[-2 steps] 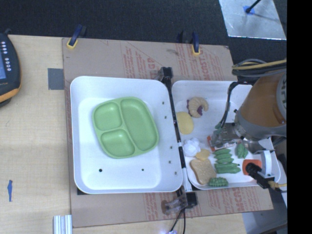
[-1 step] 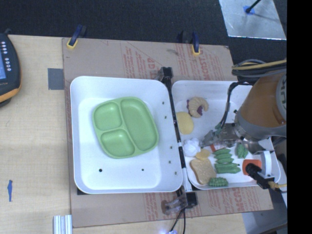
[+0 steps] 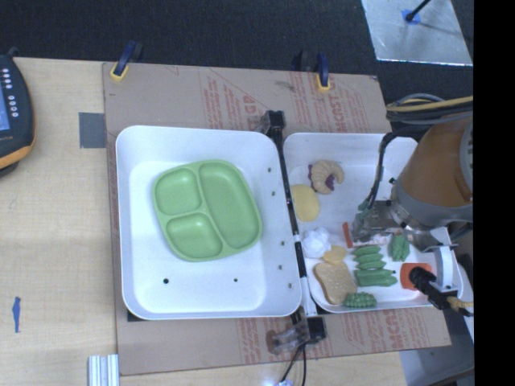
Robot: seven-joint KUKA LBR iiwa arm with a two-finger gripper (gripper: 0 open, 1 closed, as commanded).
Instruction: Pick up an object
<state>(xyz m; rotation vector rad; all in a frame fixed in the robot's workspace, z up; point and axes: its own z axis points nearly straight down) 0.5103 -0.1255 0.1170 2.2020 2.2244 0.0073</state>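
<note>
Grey arm (image 3: 434, 179) reaching in from the right, orange band bulking over the far corner of the right bin (image 3: 322, 145), wrist bent down into the tray. Gripper (image 3: 374, 225) low over the bin's middle, pointing down and slightly left, just above the cluster of toy food. Spread or pressed together: cannot tell from this height, dark metal merging with shadow. Nothing seen clamped in it.

Right beneath and just in front of the tip, a green pea pod (image 3: 368, 256), a second pea pod (image 3: 375, 277) touching it on the near side, a third pod (image 3: 360, 300) by the bin's front rim. Tan bread slice (image 3: 334, 280) beside those, to the left. Thin red piece (image 3: 347, 233) just left of the gripper. White crumpled lump (image 3: 315, 240) at the left wall, pale yellow piece (image 3: 305, 202) behind it, brown-and-purple piece (image 3: 327, 175) further back.

Over in the left bin (image 3: 137, 215), well apart from the action, a green divided plate (image 3: 208, 210) lying flat, slightly turned.
</note>
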